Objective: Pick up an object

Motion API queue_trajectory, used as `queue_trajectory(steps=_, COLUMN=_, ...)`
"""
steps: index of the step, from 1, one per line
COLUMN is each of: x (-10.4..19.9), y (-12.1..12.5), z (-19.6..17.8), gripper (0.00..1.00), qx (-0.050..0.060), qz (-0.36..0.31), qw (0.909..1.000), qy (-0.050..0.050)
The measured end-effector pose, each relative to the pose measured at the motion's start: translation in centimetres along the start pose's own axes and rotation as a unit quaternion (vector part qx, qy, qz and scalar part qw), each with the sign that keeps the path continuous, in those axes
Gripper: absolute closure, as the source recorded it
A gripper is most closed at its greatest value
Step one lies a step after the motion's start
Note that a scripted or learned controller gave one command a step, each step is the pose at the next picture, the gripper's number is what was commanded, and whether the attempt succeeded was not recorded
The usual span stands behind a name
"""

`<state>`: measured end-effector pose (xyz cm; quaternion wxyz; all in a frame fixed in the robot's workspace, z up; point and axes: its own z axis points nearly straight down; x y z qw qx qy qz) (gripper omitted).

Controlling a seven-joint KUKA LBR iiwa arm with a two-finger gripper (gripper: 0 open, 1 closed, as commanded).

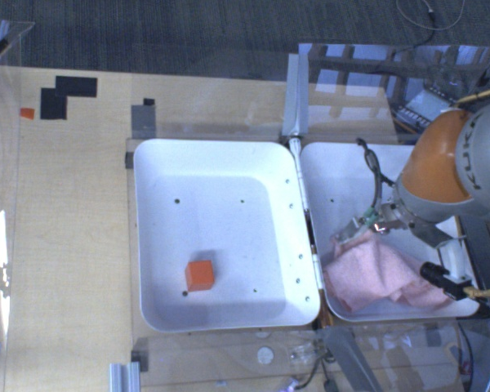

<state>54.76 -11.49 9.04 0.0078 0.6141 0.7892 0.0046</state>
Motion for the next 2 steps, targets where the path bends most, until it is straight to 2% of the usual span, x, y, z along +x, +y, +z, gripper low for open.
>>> queue_trajectory(steps=1, x=2.3, y=0.6, z=0.0, gripper=0.0, qx=-0.001, qz=0.003, qw=1.0, qy=-0.001)
queue_trajectory(steps=2, x=1.2, y=3.8, z=0.1, gripper=0.0, qx=0.002, qz=0.099, qw=0.995, qy=0.001)
